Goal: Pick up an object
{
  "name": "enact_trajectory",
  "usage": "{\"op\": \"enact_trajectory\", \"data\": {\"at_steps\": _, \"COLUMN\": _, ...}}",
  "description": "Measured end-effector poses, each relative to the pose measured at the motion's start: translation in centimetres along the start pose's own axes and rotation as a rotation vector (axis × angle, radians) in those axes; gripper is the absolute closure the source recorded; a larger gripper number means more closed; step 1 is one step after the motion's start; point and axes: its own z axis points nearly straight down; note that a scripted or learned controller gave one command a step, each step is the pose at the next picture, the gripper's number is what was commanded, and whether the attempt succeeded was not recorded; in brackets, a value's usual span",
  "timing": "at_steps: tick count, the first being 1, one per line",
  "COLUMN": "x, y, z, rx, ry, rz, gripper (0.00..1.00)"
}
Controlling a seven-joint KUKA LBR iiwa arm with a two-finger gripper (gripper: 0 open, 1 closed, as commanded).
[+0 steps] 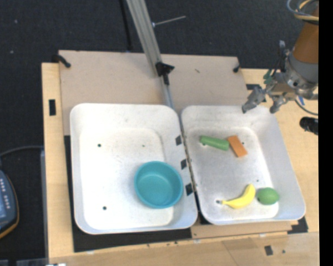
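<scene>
Presently, from the camera view, the gripper (265, 100) is found above the far right corner of the right bin (283, 148), at its rim, with both fingers seen spread apart and nothing between them; the jaws are therefore recorded as open and empty. Four candidate objects are noted in that bin. A green cucumber-like piece (213, 142) is lying with its long axis roughly across the view, touching or just beside an orange block (237, 147) at its right end. These two are placed nearest the gripper, down and to the left of it in the view. A yellow banana (238, 199) and a green lime-like fruit (267, 196) are set just beside each other near the front edge, well apart from the gripper. In the left bin (89, 148) a blue bowl (158, 184) is seen, farthest from the arm. It is judged that no object has yet been approached, and that the orange block and green piece would call for the shortest travel. Since they lie so close together, a clean grasp of either one is judged to be at risk.
</scene>
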Motion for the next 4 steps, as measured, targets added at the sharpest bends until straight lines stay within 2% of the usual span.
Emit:
{"op": "enact_trajectory", "data": {"at_steps": 1, "x": -0.1, "y": 0.0, "z": 0.0, "rx": 0.001, "ry": -0.002, "rz": -0.001, "gripper": 0.00}}
{"op": "enact_trajectory", "data": {"at_steps": 2, "x": -0.9, "y": -0.5, "z": 6.0, "rx": 0.006, "ry": -0.001, "rz": 0.004, "gripper": 0.00}}
{"op": "enact_trajectory", "data": {"at_steps": 3, "x": -1.4, "y": 0.2, "z": 10.4, "rx": 0.003, "ry": -0.002, "rz": 0.002, "gripper": 0.00}}
{"op": "enact_trajectory", "data": {"at_steps": 4, "x": -1.5, "y": 0.2, "z": 13.1, "rx": 0.003, "ry": -0.002, "rz": 0.000, "gripper": 0.00}}
